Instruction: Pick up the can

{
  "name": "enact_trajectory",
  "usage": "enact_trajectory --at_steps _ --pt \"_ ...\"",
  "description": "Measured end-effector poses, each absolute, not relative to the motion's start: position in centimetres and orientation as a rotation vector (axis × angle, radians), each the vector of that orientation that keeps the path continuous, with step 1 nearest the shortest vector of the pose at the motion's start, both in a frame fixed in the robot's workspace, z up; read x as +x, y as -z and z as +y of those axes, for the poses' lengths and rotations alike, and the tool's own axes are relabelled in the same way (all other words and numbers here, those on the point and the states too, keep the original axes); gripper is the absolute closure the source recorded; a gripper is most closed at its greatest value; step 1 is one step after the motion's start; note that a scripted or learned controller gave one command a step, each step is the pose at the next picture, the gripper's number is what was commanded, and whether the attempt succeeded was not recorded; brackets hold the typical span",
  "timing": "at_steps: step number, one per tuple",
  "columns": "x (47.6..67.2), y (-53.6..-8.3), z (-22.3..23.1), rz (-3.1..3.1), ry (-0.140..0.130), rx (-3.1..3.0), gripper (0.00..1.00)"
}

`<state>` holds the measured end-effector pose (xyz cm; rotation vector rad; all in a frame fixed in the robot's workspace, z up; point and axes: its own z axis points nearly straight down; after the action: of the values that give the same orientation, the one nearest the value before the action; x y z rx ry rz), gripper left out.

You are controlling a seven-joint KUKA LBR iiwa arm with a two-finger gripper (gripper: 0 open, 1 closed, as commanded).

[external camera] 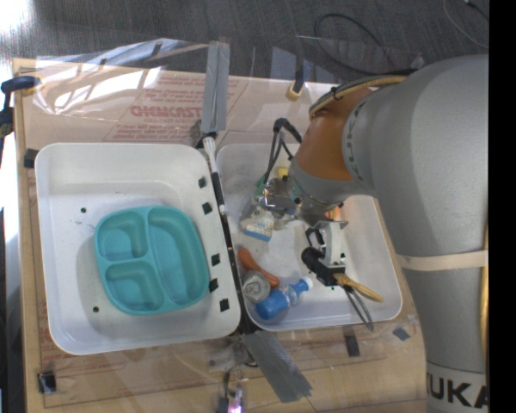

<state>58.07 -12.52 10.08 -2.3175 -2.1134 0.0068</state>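
camera view | gripper (273, 198) low in right bin (374, 304) | can (256, 287) apart

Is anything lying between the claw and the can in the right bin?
Yes. Between the claw and the can lie a white-and-blue packet, just below the claw, and an orange piece close above the can. A blue bottle crowds the can's right side.

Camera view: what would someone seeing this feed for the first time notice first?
The big grey arm with its orange band, reaching in from the right over the right bin. Next, the teal divided tray lying alone in the left bin. Then the clutter at the right bin's near-left corner: a crushed can, a blue bottle, an orange piece.
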Motion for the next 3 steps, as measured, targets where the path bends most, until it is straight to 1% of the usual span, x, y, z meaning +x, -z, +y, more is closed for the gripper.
enact_trajectory --at_steps 1,2,3 --pt "56.2 -19.2 -7.5 -2.162 -0.002 -2.276 1.0" --pt "54.3 -19.0 -0.9 -2.083 -0.008 -2.346 1.0" --pt "54.5 -15.8 -7.4 -2.2 0.019 -2.237 1.0"
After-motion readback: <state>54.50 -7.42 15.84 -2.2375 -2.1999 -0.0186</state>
